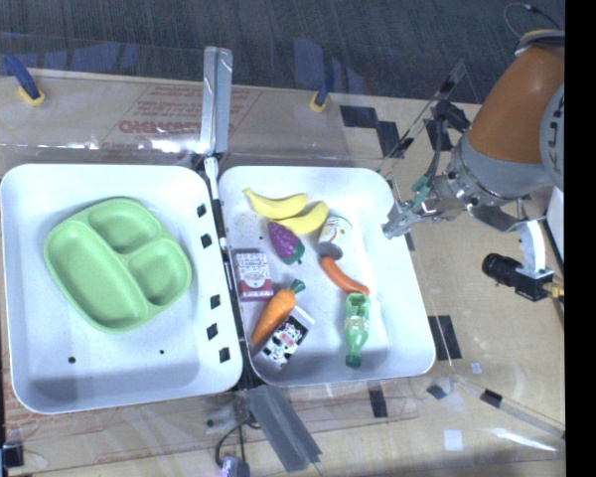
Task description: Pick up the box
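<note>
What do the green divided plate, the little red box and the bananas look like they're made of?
The green plate looks like moulded plastic with a soft matte sheen and rounded compartment walls. The red box seems to be printed cardboard, flat-faced with a label, though glossy plastic is possible. The bananas look like toy plastic: uniform yellow, smooth, no blemishes.

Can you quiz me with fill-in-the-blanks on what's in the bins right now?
1. The green divided plate sits in the ____ bin.
2. The small red box lies against the right bin's ____ wall.
3. The yellow ____ lie at the far end of the right bin, above the purple eggplant.
4. The gripper hovers at the right bin's ____ rim.

Missing words: left; left; bananas; right
</note>
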Available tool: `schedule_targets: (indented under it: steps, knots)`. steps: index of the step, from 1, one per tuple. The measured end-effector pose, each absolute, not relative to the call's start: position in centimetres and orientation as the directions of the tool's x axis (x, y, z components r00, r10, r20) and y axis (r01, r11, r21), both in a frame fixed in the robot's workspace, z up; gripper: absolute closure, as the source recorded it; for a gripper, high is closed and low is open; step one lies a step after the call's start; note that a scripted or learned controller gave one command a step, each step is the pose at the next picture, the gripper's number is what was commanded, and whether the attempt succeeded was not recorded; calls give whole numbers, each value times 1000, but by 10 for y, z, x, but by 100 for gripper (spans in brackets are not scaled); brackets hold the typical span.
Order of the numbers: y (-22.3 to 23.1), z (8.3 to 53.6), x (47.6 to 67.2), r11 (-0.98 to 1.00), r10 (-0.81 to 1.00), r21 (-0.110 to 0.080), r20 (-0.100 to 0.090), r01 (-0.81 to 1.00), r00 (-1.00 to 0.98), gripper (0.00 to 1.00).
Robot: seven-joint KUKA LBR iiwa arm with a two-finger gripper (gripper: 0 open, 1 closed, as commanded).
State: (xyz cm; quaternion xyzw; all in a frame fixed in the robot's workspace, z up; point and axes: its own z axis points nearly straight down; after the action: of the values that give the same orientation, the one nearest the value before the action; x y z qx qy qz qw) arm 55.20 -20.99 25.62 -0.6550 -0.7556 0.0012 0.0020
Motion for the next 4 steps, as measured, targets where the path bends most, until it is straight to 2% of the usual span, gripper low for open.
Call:
schedule_targets:
  steps: [1,2,3,4]
  knots:
    - [-185,108,570,90,996,-5,1,996,-90,100]
    - [-211,91,479,208,978,-3,2,978,-208,100]
    - [-129,116,477,275,961,-3,3,961,-275,100]
    - [-185,92,546,474,880,0,0,880,-474,100]
